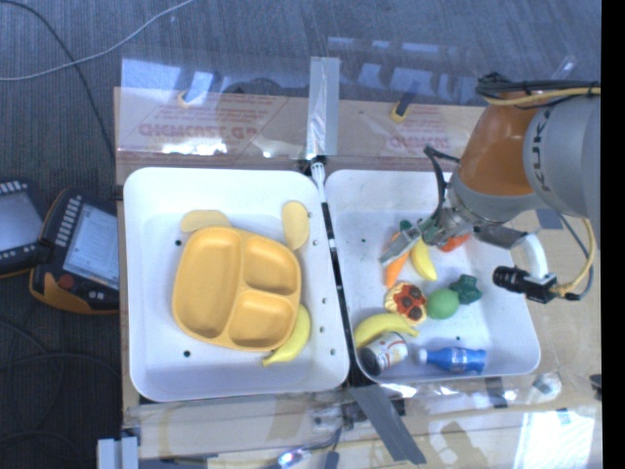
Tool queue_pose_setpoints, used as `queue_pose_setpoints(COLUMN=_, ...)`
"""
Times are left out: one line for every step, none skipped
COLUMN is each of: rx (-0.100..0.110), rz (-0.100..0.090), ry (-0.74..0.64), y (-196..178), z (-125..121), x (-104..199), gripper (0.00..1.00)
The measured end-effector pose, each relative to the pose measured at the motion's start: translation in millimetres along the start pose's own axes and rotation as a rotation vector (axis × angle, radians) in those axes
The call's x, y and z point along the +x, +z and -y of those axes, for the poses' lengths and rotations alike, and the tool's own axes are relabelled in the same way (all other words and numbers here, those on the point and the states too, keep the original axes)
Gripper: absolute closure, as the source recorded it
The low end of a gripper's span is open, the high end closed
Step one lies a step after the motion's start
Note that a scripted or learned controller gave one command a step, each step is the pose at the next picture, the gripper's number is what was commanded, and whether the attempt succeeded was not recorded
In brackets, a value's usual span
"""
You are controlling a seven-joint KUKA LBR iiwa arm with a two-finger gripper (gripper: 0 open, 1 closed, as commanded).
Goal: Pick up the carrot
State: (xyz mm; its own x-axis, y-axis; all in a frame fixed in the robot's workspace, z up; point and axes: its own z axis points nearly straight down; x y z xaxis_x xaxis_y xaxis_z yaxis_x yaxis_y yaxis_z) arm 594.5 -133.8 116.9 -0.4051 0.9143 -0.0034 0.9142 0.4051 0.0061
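The carrot (395, 249) is a slim orange piece with a green top. It lies slanted in the upper left part of the right bin (518, 345). My gripper (435, 231) hangs low just to the right of its green end, close to or touching it, under the orange-banded wrist (498, 159). Whether the carrot is gripped is hidden by the hand. A small yellow fruit (423, 261) lies right below the gripper, and a red-orange piece (455, 243) peeks out on its right side.
Further forward in the right bin are a red-and-yellow toy (408, 301), a green ball (442, 304), a dark green item (470, 286), a banana (374, 328), a can (389, 352) and a blue bottle (454, 360). The left bin (146, 360) holds a yellow divided tray (237, 286) and another banana (293, 337).
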Motion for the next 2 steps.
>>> queue_pose_setpoints(rx=-0.006, rz=0.001, ry=0.277, y=26.7, z=34.0, x=21.1, gripper=0.0)
queue_pose_setpoints(rx=-0.005, rz=0.005, ry=0.318, y=26.9, z=-14.8, x=33.3, gripper=0.0)
